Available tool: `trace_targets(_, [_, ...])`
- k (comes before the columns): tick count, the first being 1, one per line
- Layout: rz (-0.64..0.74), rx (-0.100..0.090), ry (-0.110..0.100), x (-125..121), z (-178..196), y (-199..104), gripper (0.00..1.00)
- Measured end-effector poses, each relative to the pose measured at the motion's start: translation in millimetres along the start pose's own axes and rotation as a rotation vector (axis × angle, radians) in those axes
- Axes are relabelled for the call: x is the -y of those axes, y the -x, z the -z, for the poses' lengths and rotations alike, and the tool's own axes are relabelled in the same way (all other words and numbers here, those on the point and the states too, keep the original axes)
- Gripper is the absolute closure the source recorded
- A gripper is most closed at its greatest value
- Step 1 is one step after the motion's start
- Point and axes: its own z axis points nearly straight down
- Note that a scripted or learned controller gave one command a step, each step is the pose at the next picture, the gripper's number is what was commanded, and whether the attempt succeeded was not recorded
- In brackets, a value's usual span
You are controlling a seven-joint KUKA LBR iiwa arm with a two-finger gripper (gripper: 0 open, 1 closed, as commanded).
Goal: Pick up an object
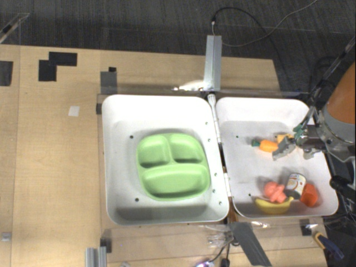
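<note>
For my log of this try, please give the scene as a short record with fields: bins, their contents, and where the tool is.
left bin: holds a green divided plate
right bin: holds an orange toy carrot, a pink toy, a yellow banana, a small can, a red-orange fruit
tool: over the right bin, beside the carrot
grasp: none visible

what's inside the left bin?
The left bin holds one green divided tray, with nothing visible in its three compartments. The bin floor beneath the tray is covered, so anything under it can't be seen.
</note>
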Motion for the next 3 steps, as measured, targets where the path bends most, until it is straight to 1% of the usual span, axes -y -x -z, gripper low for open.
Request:
trace_targets(1, [-0.177,-0.001,0.000,-71,-102,20,0.00])
trace_targets(2, [-0.215,-0.001,0.011,-89,-137,33,0.00])
trace_targets(3, [-0.070,0.002,0.004,-83,-105,65,0.00])
